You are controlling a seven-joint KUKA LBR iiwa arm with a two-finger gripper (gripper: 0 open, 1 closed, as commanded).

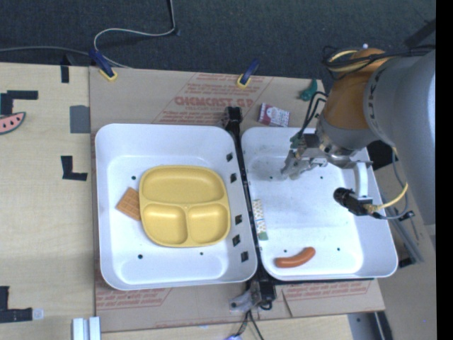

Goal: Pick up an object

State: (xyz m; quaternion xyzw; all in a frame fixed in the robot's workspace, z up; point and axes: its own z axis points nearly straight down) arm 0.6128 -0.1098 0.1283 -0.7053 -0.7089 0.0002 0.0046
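An orange-brown sausage [294, 258] lies near the front edge of the right bin [368, 250]. In the left bin [113, 154] a yellow divided plate [185, 205] rests flat, with a tan square cracker [129, 204] tucked under its left edge. My gripper [299, 167] hangs low over the back part of the right bin, well behind the sausage. It is open, and only bare bin floor lies between its fingers.
The grey arm with its orange band [350, 101] fills the upper right and overhangs the right bin's far corner. A small red packet [273, 115] lies on the cardboard behind the bins. A black clip [232, 117] sits on the divider between the bins.
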